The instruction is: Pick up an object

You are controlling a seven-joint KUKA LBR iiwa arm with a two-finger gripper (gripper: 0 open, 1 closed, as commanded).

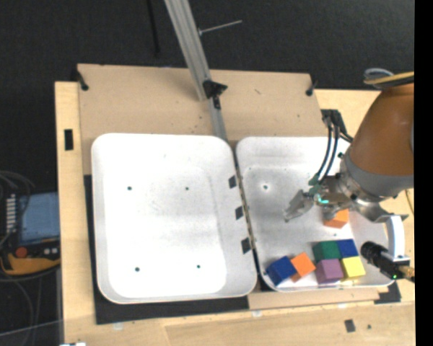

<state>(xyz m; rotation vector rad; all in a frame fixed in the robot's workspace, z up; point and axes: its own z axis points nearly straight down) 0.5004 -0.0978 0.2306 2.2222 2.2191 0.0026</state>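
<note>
We observed the arm reaching over the right bin, its gripper hanging above bare floor; we could not tell its grasp state. An orange block lay just beside the wrist. 6 blocks, among them a blue block, clustered along the near wall. The left bin sat alongside.

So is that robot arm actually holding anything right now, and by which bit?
Cannot be told. The gripper sits beside an orange block, but nothing clearly shows between its fingers.
</note>
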